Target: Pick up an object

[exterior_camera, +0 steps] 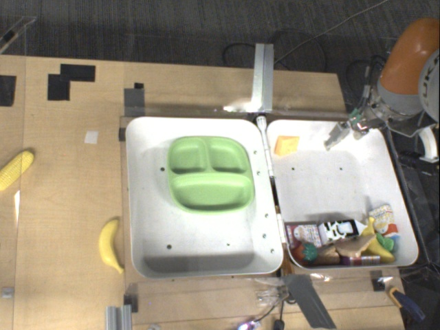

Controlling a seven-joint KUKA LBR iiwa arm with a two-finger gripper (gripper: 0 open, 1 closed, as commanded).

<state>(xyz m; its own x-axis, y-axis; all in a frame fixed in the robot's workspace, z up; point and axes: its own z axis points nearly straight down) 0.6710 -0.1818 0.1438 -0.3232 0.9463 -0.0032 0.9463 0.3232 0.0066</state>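
My gripper hangs over the far right part of the right bin, open, with nothing between its fingers. A small yellow-orange block lies at that bin's far left corner, well left of the gripper. Along the near wall sits a heap of small items: a dark red and white carton, a yellow toy, a green piece and a brown one. The heap is far below the gripper in the view.
The left bin holds a green divided plate. A banana and a yellow corn cob lie on the wooden bench left of the bins. A metal post stands behind the divider.
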